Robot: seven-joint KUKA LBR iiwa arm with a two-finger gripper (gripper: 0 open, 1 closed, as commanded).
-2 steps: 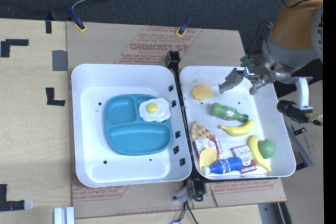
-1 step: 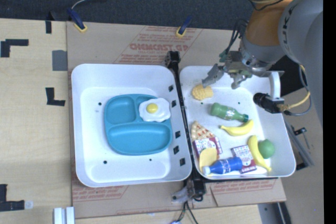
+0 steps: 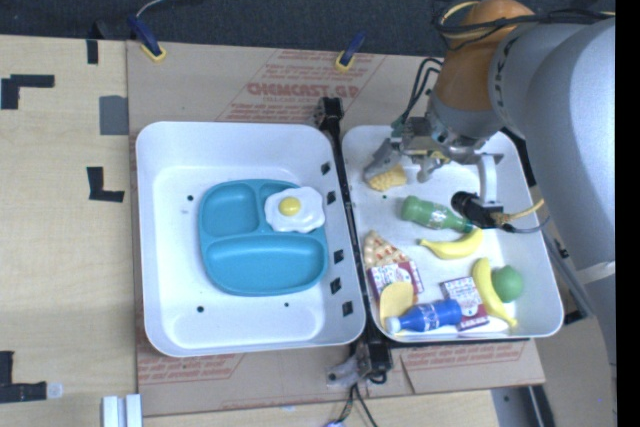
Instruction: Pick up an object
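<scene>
Grey metal gripper (image 3: 392, 162) hangs low at the 11 o'clock corner of the right white plastic bin (image 3: 548, 300), its fingers spread, with a small yellow wedge-shaped object (image 3: 386, 179) lying just below them, not visibly gripped. At 4 o'clock from the wedge lies a green plastic bottle (image 3: 432, 213). In the left white bin (image 3: 160, 215), a blue sectioned tray (image 3: 255, 250) carries a toy fried egg (image 3: 294, 209) at its 1 o'clock corner.

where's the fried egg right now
The fried egg sits in the left bin, on the upper right corner of the blue divided plate, close to the divider between the bins.
</scene>
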